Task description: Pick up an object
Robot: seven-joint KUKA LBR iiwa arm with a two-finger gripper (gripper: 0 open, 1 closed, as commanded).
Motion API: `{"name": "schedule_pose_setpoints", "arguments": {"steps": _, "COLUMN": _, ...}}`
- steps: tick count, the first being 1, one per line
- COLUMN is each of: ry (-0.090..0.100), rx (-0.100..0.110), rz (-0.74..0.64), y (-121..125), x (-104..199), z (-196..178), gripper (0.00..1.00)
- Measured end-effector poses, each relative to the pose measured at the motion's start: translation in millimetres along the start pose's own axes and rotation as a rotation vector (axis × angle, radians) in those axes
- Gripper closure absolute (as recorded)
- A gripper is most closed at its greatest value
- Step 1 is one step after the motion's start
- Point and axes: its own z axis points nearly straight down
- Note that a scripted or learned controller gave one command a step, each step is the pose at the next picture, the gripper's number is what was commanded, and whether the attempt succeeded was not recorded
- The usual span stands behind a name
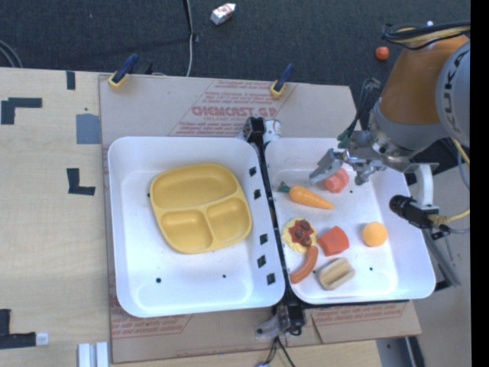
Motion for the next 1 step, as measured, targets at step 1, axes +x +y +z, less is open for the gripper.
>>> {"name": "schedule_pose_setpoints", "arguments": {"steps": 1, "ry": -0.006, "rx": -0.003, "rz": 0.0, "y": 18.9, "x": 2.8, "z": 149.4, "gripper": 0.0}}
